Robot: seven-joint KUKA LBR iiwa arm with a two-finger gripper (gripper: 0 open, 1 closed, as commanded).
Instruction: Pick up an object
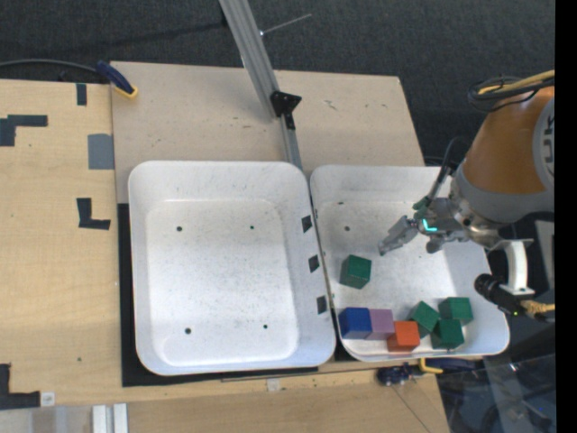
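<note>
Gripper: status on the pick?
Gripper over right bin, nothing seen between fingers. Lone green cube just below-left, apart from it. Path unobstructed.

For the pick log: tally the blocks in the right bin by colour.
green blocks: 4
blue block: 1
purple block: 1
orange block: 1
Total: 7

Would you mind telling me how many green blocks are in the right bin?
4. One green block sits alone mid-bin; three cluster at the near right corner. Others could be hidden under the arm.
</note>
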